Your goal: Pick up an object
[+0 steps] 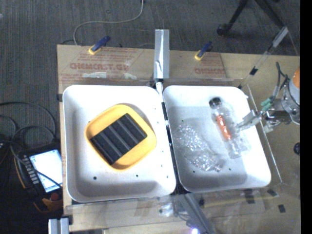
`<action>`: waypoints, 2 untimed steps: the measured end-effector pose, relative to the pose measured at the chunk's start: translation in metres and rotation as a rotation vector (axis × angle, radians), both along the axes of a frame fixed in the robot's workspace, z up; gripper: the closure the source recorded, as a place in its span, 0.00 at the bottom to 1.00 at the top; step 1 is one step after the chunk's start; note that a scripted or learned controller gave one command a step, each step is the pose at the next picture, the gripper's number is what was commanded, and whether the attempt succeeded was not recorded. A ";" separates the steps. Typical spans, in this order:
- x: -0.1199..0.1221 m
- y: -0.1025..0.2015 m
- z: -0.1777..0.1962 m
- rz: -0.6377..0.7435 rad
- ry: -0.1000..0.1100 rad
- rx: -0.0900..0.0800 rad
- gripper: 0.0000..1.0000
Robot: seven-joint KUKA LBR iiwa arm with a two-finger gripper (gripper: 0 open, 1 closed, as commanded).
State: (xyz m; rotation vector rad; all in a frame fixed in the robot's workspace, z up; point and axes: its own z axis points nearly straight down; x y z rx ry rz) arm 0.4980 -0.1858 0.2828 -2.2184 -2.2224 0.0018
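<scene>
A clear plastic bottle (225,126) with a black cap and an orange label lies slantwise in the right bin (253,177). Crumpled clear plastic (197,147) lies left of it and below it. In the left bin (73,179) rests a yellow pad with a black ribbed top (120,136). My gripper (243,123) reaches in from the right over the right bin's rim, its tip beside the bottle's lower right side. Nothing shows as held.
A metal post (161,52) stands at the back between the bins. Two blue and yellow clamps (99,44) hold the cardboard behind them. A tablet (44,167) and cables lie on the floor at left. A thin rod (267,55) leans at the right.
</scene>
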 end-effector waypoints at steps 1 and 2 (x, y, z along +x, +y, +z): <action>0.018 -0.008 0.006 0.017 -0.002 0.001 0.00; 0.026 -0.015 0.048 0.261 -0.003 -0.003 0.00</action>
